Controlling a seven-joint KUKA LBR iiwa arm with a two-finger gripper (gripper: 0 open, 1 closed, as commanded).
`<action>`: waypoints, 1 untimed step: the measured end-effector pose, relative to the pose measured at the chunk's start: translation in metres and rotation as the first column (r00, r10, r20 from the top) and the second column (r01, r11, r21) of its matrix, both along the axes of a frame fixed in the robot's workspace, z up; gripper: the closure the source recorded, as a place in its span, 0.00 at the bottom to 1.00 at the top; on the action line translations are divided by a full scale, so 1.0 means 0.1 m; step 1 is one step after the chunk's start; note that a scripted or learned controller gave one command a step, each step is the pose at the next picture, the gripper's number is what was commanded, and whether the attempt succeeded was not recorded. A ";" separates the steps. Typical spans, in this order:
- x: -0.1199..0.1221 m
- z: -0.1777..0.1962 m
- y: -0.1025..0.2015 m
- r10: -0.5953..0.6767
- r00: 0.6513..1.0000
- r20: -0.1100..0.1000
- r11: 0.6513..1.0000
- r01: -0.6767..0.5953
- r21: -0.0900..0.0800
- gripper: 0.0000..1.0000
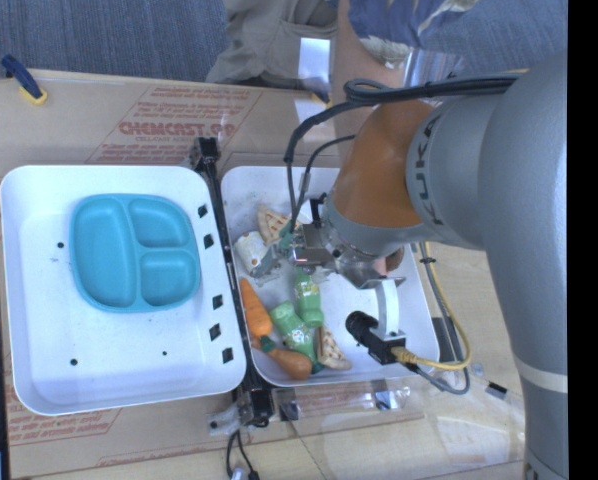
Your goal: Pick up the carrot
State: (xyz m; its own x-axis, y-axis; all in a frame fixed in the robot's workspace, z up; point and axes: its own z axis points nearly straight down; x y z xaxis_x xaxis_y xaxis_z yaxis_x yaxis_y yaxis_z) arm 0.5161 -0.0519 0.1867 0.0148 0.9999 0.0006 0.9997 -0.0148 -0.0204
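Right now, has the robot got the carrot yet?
Not yet. The carrot lies in the right bin, near its left wall, beside some green toy food. What looks done: the arm has reached into that bin, and the gripper sits above the pile, up and to the right of the carrot. Nothing orange shows in it. What is left: move over the carrot, grab it and lift.

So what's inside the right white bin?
An orange carrot, green packets, pale food pieces and another orange item lie in the right white bin; the grey arm covers the rest.
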 end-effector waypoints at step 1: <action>-0.05 0.04 0.24 -0.098 0.995 0.003 0.995 0.098 -0.002 0.00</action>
State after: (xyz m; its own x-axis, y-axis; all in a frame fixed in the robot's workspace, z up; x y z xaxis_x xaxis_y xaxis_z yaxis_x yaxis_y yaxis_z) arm 0.5113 -0.0275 0.1902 0.1127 0.9936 -0.0014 0.9935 -0.1127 -0.0173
